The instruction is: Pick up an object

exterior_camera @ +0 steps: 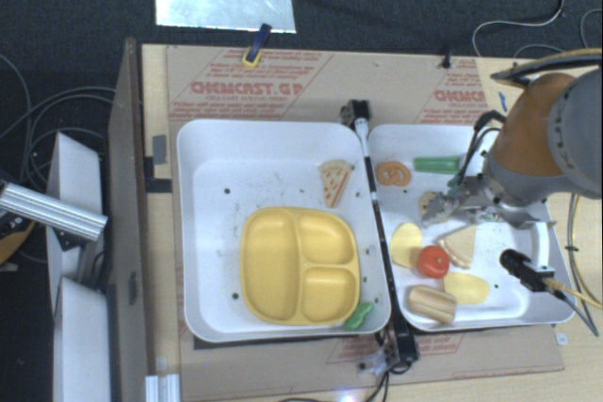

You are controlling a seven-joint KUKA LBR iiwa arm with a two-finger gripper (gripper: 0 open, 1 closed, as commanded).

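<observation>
Two white bins sit side by side on the bench, a black divider (375, 202) marking their shared edge. The left bin (212, 202) holds one yellow sectioned plate (300, 264) near that divider, one wedge of toy pizza (334, 181) just beside the divider, and one green piece (359, 315) tucked at the plate's corner; bare floor remains on the side away from the divider. The right bin (528, 306) is crowded: one green stick (435, 165), one pretzel (393, 172), two yellow pieces (406, 243) (467, 287), one red tomato (433, 261), one bread slice (459, 248) and one bread roll (431, 301), most of them bunched close to the divider. The arm (546, 146) reaches over the right bin, its gripper (443, 207) low among the food beyond the pretzel; whether it is released or grasping anything cannot be told.
</observation>
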